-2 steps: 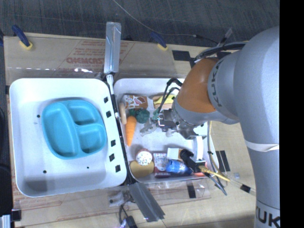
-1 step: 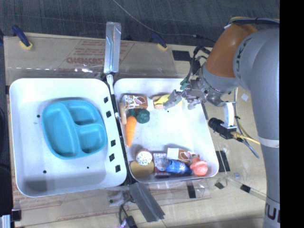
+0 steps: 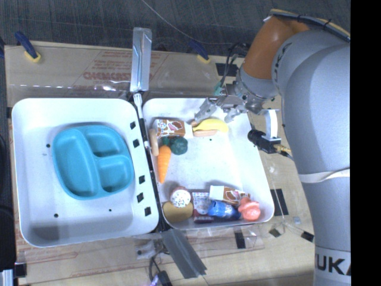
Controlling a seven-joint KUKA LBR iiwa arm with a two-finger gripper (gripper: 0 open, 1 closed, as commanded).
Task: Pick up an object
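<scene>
In the camera view, your gripper [image 3: 209, 113] hangs at the right bin's [image 3: 262, 177] twelve o'clock edge, fingers spread and released, just above the yellow toy banana [image 3: 211, 126]. You are in the approach step, I judge. Next you need a straight descent, then close squarely around it.

One camera is fixed above the bench [image 3: 71, 64]. It looks down at a slant on both bins, the left bin [image 3: 30, 159] and the right bin [image 3: 250, 165].
</scene>
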